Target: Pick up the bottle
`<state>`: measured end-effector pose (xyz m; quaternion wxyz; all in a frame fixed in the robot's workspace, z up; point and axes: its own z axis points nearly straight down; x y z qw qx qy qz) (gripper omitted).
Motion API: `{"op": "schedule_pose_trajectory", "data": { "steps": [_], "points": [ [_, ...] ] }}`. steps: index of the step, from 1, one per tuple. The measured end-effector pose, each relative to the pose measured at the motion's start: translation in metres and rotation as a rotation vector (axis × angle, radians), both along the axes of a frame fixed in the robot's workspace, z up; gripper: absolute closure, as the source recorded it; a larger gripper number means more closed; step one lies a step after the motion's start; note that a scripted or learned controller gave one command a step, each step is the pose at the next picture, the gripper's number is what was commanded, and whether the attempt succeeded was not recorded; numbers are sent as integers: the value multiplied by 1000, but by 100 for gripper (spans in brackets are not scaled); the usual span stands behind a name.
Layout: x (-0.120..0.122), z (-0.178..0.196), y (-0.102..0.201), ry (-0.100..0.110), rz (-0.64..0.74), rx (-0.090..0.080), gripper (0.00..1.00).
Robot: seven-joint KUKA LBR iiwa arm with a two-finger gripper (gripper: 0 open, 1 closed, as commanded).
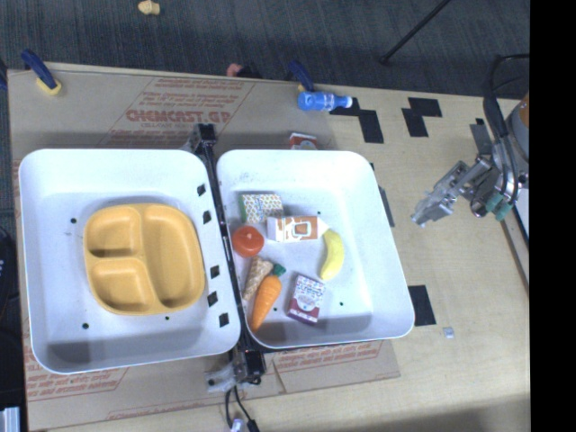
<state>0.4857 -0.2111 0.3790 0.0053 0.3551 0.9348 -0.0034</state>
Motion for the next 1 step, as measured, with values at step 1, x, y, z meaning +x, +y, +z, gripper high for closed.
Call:
{"op": "schedule_pose_trajectory", "data": {
  "steps": [1],
  "points": [
    [1,11,0,-2,3,-2,100]
  ]
}}
